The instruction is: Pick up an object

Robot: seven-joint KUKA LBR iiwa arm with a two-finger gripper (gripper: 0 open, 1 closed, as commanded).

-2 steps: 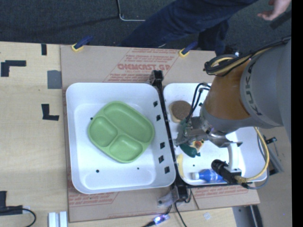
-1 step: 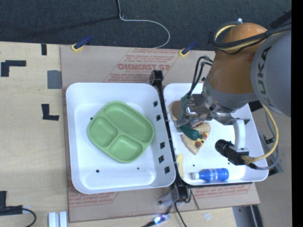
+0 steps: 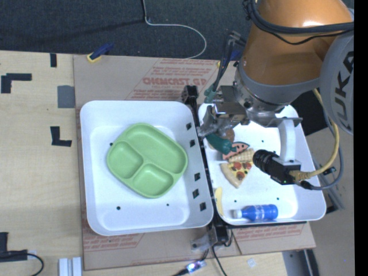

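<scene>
In the right bin (image 3: 287, 197) the teal toy (image 3: 219, 142) lies just below the fingers (image 3: 214, 122); their spread and hold cannot be told. Its long axis runs diagonally, lower end toward the pizza slice (image 3: 238, 170).

The bench (image 3: 34, 171) bears a cardboard sheet (image 3: 144, 76) under two white bins (image 3: 90, 171).

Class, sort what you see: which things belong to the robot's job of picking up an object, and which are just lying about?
Belongs to the job: two-finger gripper; teal plastic toy close by it; toy pizza slice; blue plastic bottle; green divided plastic plate.
Just lying about: thin white cable; small blue and yellow clip; brown cardboard sheet under the bins.
</scene>
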